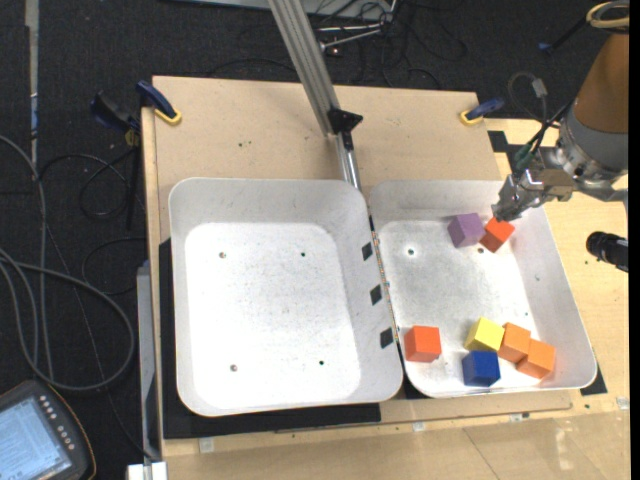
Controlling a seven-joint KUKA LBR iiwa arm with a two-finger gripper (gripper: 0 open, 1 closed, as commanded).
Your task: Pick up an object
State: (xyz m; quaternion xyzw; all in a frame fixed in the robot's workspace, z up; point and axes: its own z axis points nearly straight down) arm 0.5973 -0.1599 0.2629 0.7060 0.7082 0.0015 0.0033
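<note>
Red-orange cube [497, 234] under end effector [508, 209], purple cube [464, 229] beside

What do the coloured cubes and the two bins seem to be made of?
The purple cube and blue cube look like matte foam or painted wood: flat colour, no glare, slightly soft edges; I cannot tell which. The left bin and right bin look like smooth white moulded plastic, with rounded corners and dark speckles.

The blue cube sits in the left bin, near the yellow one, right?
Not quite. The camera view shows the blue cube in the right bin, not the left bin. It does sit near the yellow cube.
</note>
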